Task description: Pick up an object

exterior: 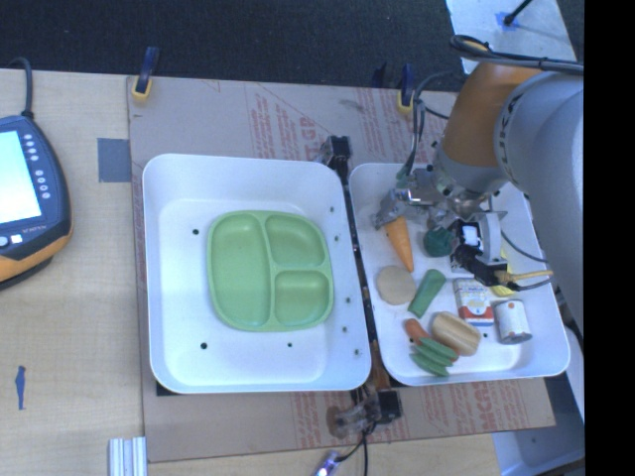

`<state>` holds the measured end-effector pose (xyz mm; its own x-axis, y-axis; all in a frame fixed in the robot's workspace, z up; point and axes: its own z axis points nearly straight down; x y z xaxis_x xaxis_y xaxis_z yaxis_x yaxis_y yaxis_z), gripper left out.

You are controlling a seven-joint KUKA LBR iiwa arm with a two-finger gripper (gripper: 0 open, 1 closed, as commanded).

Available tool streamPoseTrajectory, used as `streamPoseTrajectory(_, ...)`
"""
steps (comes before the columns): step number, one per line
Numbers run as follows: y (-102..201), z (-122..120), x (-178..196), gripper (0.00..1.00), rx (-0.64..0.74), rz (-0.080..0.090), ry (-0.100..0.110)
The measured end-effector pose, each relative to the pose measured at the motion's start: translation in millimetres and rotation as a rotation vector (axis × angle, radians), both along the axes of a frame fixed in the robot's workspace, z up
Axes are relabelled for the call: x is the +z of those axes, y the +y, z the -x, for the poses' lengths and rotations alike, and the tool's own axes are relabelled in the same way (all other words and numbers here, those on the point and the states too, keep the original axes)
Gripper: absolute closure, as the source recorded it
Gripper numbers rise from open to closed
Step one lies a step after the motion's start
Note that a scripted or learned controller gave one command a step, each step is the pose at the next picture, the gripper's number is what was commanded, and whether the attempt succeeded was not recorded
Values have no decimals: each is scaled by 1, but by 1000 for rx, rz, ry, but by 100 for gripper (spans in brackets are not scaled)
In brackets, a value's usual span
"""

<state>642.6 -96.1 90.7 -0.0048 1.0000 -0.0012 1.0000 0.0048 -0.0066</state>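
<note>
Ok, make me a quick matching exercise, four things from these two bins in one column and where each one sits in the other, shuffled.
Things:
1. green divided plate
2. carrot
3. hot dog
4. small can

Places:
A. right bin, far end, beside the gripper
B. right bin, near right corner
C. left bin, middle
D. right bin, near end, by the green pieces

Pairs: 1-C, 2-A, 3-D, 4-B
</note>
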Motion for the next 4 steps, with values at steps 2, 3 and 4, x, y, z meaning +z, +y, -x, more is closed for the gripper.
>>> streamPoseTrajectory(2, 1, 16, 1, 0, -2, 0, 0)
streamPoseTrajectory(3, 1, 20, 1, 0, -3, -1, 2)
streamPoseTrajectory(4, 0, 20, 11, 100, -3, 0, 5)
